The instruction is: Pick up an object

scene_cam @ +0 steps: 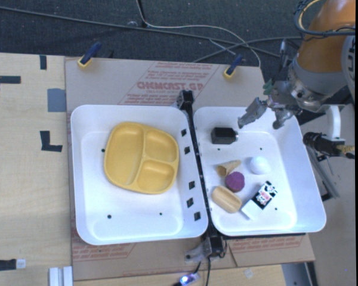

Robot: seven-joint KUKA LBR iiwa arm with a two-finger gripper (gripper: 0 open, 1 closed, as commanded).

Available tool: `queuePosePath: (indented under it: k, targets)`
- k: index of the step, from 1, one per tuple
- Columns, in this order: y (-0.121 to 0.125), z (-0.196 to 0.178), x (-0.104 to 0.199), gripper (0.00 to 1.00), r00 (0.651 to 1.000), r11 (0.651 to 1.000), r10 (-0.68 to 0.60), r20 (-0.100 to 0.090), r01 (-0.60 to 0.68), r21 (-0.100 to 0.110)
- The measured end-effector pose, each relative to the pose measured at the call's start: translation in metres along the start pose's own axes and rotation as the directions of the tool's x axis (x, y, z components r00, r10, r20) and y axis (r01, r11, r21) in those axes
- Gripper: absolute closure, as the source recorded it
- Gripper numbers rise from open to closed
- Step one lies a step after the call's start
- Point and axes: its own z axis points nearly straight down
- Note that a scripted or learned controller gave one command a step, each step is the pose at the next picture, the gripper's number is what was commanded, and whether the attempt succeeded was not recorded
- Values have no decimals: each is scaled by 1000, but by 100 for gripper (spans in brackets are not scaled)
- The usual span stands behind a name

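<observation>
My gripper hangs open over the far edge of the right bin, with nothing between its fingers. Below it in that bin lie a black block, a tan wedge, a white ball, a purple ball, a tan bread-like roll and a white box with a black-and-white print. The black block is the nearest of these to the gripper, down and to its left.
A yellow divided plate lies in the left bin. A black divider with clips runs between the bins. Two blue-and-yellow clamps hold the cardboard at the back. Cables cross the dark floor behind.
</observation>
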Motion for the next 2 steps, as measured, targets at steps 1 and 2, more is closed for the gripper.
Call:
queuePosePath:
  k: [1, 2]
  targets:
    - [2, -7, 0, 0, 1000, 1000, -3, 2, 3, -12]
    - [9, 54, 2, 0, 1000, 1000, -3, 2, 3, -7]
